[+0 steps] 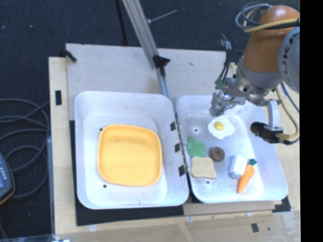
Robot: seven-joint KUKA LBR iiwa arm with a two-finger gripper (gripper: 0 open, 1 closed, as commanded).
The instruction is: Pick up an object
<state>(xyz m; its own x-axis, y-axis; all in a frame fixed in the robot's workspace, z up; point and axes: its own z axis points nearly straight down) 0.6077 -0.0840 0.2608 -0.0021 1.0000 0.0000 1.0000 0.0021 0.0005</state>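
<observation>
A yellow plate (130,154) lies in the left bin (86,105). The right bin (267,185) is just beside it. Along its left side lie a green leaf (196,146) and, just below the leaf, a slice of toast (203,168). Right of the leaf sits a small brown donut (217,154). Above the donut lies a fried egg (221,127). The gripper (220,106) hangs just above the egg; I cannot tell if it is holding anything. Right of the donut sit a white can (235,166) and a carrot (245,178).
</observation>
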